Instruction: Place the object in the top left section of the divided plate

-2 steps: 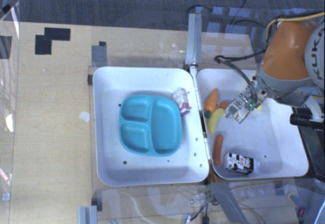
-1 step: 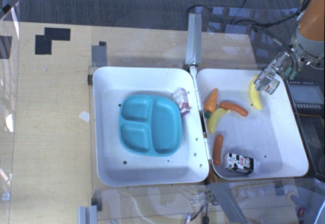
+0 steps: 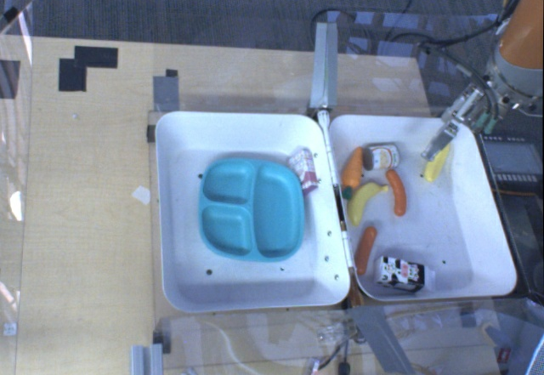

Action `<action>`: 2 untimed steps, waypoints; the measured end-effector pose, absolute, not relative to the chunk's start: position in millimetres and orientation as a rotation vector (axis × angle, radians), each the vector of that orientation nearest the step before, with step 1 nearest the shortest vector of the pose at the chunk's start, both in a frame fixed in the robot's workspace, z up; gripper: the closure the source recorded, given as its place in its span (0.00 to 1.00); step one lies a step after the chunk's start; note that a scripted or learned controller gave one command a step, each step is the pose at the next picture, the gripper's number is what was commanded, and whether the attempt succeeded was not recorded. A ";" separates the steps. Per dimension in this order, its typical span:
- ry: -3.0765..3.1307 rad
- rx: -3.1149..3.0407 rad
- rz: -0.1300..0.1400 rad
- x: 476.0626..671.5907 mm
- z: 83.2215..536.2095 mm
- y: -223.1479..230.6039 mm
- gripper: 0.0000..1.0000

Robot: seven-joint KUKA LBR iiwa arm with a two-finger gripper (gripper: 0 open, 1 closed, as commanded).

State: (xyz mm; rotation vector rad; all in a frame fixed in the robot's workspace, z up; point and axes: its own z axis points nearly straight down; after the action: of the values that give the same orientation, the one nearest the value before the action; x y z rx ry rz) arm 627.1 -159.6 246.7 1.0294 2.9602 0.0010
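- Camera view: two white bins side by side on a pale wooden bench [image 3: 85,195], left bin [image 3: 174,220] and right bin [image 3: 489,229] touching along a shared middle edge.
- In the left bin, a blue plate [image 3: 253,208] lying flat near the middle, split into two small sections on the left and one large section on the right.
- Just beside the plate's upper right corner, a small red-and-white packet [image 3: 303,167], close against the bin's right wall.
- From the right, grey arm [image 3: 518,67] with an orange band, reaching down at a slant over the right bin's upper right part.
- Claw [image 3: 439,146] low over the right bin, tip pointing down and left; cannot tell how wide it stands, nor whether it has hold of anything.
- Right at the claw's tip, a small yellow piece [image 3: 435,167], in the right bin's upper right area, well apart from the plate; grip on it not clear.
- In the right bin's upper left, a carrot [image 3: 352,167] beside a small can [image 3: 380,156].
- Below those, a banana [image 3: 364,199], with an orange sausage [image 3: 396,192] just to its right.
- Lower down, a second sausage [image 3: 365,248] near the bin's left wall.
- Near the front wall, a black-and-white box [image 3: 399,273].
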 end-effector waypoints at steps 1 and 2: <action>3.021 0.837 0.003 546.8 93.1 -117.0 0.00; 3.087 0.547 0.003 587.8 184.5 -60.5 0.00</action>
State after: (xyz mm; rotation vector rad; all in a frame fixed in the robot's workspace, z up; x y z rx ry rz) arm 587.8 -60.5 184.5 0.5471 3.0866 0.0032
